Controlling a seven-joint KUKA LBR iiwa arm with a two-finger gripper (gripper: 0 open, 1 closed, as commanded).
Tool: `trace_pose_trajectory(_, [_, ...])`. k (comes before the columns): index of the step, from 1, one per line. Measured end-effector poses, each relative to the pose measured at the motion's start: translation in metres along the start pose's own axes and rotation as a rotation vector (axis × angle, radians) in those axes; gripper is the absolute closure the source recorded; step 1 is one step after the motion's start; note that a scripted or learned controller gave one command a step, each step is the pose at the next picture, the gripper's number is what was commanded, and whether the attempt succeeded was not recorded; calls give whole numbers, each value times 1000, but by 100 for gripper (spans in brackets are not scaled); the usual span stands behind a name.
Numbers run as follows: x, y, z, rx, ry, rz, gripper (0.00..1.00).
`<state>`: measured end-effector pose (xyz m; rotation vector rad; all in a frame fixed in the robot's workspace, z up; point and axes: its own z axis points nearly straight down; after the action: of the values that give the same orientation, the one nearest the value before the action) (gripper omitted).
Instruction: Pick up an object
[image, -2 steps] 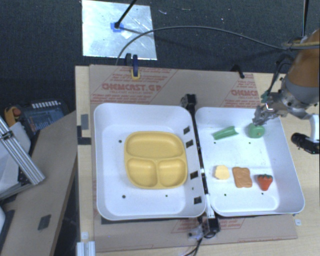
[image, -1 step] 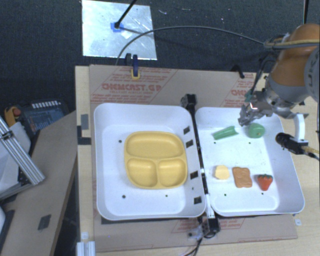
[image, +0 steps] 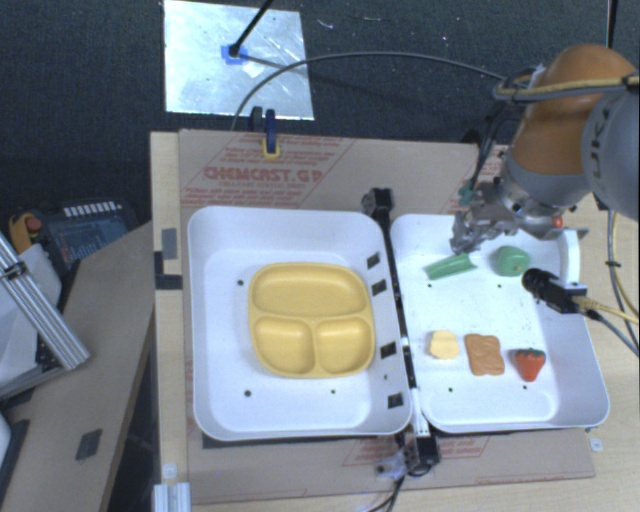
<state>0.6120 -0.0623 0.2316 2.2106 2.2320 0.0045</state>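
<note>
**Q:** Strawberry at the near edge of the right bin — is that your target?

**Me:** Hardly. It lies well away from me, in a row with the toast and the yellow chunk. My gripper hangs over the far part of that bin, just above the green stick, with the green ball a little to one side.

**Q:** Are your fingers spread or pressed together?

**Me:** I cannot tell. The wrist hides them from this slanted angle, and nothing shows between them, so I claim no hold on anything.

**Q:** What could go wrong from here?

**Me:** Several things, as I judge it. The stick lies flat and at a tilt; if I come down off its line, one finger may land on top of it and press it into the floor instead of straddling it. I seem to sit over its far end, so a pinch there could let it swing or slip out on the lift. It also lies close to the divider between the bins, which leaves little room on that side. And a nudge could send the ball rolling.

**Q:** And the left bin?

**Me:** Holds a yellow tray; no concern of mine.
</note>
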Motion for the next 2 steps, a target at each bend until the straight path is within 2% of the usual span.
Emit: trace_pose_trajectory(2, [105,-30,18,3,0,0,100])
